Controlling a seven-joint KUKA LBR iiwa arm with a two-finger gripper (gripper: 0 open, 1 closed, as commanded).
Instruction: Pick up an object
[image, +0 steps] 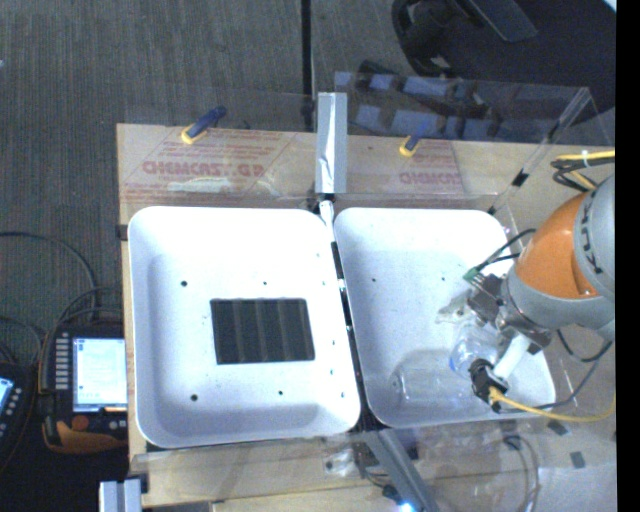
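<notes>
A black ribbed rectangular pad (262, 330) lies flat in the middle of the left bin (160, 240). In the right bin (400, 240) a clear plastic bottle (425, 382) lies on its side near the front wall. My gripper (468, 335) reaches down into the right bin at its right side, just above and to the right of the bottle, among clear plastic that is hard to make out. The grey arm with its orange band (560, 255) rises behind it and covers the bin's right part.
A metal divider post (330, 150) stands at the back between the bins. A yellow cable (540, 405) loops by the right bin's front corner. Blue-and-yellow clamps (203, 123) sit on the bench's back edge.
</notes>
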